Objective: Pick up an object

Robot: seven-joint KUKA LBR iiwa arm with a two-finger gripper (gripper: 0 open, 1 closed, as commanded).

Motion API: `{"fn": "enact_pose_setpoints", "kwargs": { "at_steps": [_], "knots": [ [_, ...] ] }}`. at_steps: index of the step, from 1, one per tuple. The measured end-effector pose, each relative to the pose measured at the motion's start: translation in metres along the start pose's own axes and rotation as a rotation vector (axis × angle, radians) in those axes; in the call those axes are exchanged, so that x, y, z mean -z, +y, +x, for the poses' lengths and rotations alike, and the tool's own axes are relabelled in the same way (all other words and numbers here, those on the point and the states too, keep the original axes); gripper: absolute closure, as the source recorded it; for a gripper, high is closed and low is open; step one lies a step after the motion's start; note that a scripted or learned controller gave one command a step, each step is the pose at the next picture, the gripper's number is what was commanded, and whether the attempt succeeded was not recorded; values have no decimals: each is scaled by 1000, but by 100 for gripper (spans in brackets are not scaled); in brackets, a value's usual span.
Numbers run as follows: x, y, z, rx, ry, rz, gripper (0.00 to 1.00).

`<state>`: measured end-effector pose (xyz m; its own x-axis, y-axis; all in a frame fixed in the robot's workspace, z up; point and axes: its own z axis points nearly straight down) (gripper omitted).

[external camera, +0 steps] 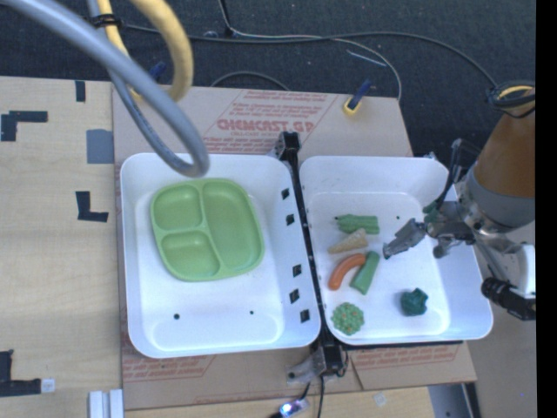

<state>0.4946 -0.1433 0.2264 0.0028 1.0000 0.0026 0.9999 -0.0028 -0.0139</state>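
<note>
My gripper [421,244] hangs over the right bin [452,325], reaching in from the right on the grey arm with the orange band [509,159]. Its two dark fingers [399,240] stand apart, open, with nothing between them. Just left of the fingertips lie a green pod [359,224], a beige piece [348,243], an orange carrot [343,272] and a green cucumber [366,273]. Nearer the front edge sit a pale green round piece [348,317] and a dark green broccoli [414,301].
The left bin [139,320] holds a green divided plate [207,230]. A grey hose [130,85] and a yellow hose [170,33] arc over its back left corner. A black divider [300,251] runs between the bins. Cables lie behind on the dark floor.
</note>
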Motion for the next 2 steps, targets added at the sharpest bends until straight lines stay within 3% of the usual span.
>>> {"fn": "enact_pose_setpoints", "kwargs": {
  "at_steps": [1,2],
  "knots": [
    [6,3,0,4,-2,-12,0],
    [-56,5,7,4,-1,-7,0]
  ]
}}
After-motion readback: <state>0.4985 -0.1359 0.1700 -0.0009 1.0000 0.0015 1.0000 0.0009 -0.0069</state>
